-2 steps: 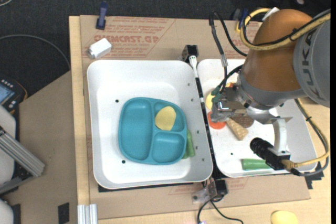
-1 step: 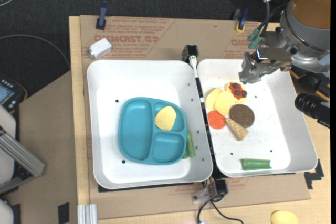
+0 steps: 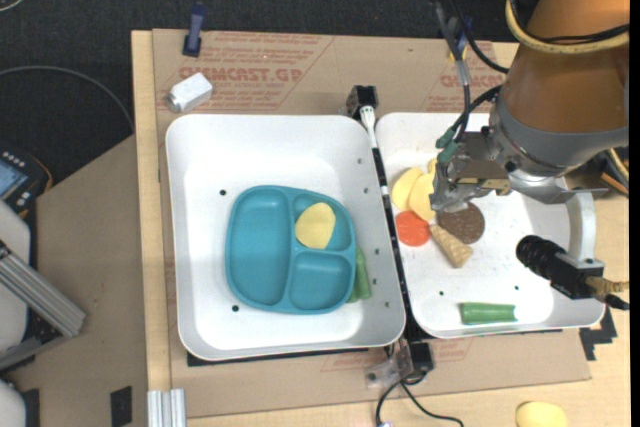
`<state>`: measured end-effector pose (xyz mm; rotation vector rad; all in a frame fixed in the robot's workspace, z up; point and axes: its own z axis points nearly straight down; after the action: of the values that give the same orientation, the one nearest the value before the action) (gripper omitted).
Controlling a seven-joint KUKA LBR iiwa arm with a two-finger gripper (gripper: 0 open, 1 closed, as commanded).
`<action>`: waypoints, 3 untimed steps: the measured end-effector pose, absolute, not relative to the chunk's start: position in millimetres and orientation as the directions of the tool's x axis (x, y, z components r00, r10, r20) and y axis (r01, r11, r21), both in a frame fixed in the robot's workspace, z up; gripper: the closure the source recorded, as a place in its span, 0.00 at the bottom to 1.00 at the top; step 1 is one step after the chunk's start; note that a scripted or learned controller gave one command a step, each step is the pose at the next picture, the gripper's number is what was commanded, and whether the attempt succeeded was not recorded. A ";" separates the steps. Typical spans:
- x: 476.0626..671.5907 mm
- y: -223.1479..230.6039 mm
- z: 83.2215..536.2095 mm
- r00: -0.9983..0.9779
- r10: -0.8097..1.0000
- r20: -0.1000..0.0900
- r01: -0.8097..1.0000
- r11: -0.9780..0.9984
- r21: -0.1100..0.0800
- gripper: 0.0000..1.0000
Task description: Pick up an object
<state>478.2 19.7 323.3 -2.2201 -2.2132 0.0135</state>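
Roughly, by line:
Stage: pick not done; judged as the descent/approach onto a cluster of items, nothing lifted clear that can be seen.
Tool point(image 3: 452, 205): right-centre of frame, low over the right bin point(image 3: 540, 315), hanging from the grey arm with orange band point(image 3: 575, 10); cannot tell how it is set, since the wrist body hides the tips.
Likely target: brown round piece point(image 3: 464, 223), directly under the tool, touching or just below it; contact unclear.
Neighbours: tan wedge point(image 3: 452, 247) just below the brown piece, orange-red disc point(image 3: 414, 228) to its left, pale yellow pieces point(image 3: 410, 187) above that, all bunched near the bin's left wall.
Other right-bin item: green stick point(image 3: 488, 313) near the lower edge, well apart from the cluster.
Left bin point(image 3: 200, 215): teal divided tray point(image 3: 265, 250) in the middle, yellow piece point(image 3: 316, 225) in its upper-right compartment, green sliver point(image 3: 361, 277) beside the tray's right rim.
Worktop point(image 3: 300, 75): small white block point(image 3: 190, 92) and blue clip point(image 3: 195, 28) upper left, outside the bins.
Left to do: get a hold on one item, raise it free of the bin.
Risk: crowded cluster, so the tool may nudge neighbours or catch two.
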 end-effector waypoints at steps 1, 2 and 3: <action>478.3 179.4 386.5 -0.019 1.000 0.007 1.000 0.019 0.007 1.00; 550.4 200.2 144.0 0.001 1.000 -0.005 1.000 -0.001 -0.014 1.00; 591.4 193.7 343.9 -0.001 1.000 0.006 1.000 0.001 0.021 1.00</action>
<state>591.4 193.7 343.9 -2.2281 -2.2304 -0.0302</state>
